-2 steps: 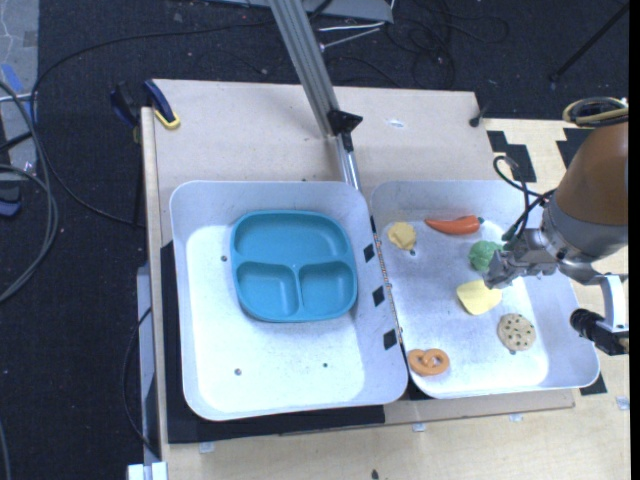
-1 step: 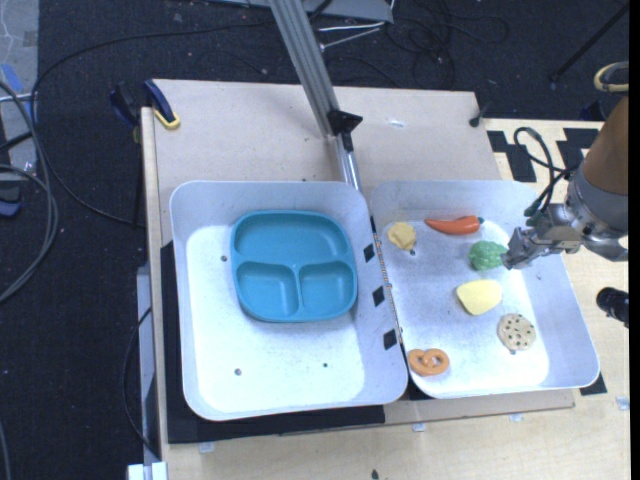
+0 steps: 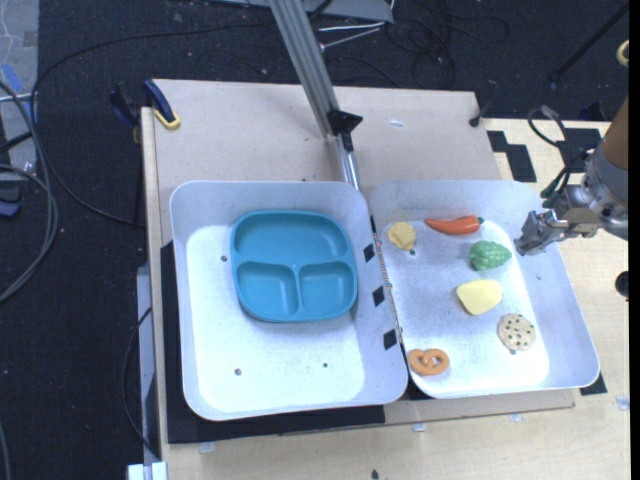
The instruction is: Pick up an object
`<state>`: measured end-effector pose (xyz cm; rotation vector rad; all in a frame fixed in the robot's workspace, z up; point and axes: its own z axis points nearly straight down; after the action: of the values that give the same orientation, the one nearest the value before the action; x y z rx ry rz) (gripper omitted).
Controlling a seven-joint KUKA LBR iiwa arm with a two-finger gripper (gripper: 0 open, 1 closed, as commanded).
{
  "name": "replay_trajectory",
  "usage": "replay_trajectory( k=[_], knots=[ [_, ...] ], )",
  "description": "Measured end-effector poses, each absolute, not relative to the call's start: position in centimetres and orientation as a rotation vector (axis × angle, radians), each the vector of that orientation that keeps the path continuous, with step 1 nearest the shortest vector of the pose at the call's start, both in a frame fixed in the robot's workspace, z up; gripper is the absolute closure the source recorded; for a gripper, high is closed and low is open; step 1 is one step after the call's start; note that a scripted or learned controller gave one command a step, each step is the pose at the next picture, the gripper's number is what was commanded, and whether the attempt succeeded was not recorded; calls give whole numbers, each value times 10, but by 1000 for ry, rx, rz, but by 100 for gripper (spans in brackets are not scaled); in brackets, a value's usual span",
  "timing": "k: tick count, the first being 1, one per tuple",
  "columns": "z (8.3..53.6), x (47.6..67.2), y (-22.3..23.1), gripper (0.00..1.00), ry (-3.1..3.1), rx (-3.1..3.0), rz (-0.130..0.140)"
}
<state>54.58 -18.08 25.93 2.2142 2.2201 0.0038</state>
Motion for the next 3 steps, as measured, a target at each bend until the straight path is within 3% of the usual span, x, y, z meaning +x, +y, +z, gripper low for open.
replay_trajectory(
  k=[1, 2, 3],
  knots=[
    [248, 544, -121, 100, 2232, 2214, 1],
    [243, 526, -67, 100, 2231, 2215, 0],
    [230, 522, -16, 100, 2231, 2215, 0]
  ],
)
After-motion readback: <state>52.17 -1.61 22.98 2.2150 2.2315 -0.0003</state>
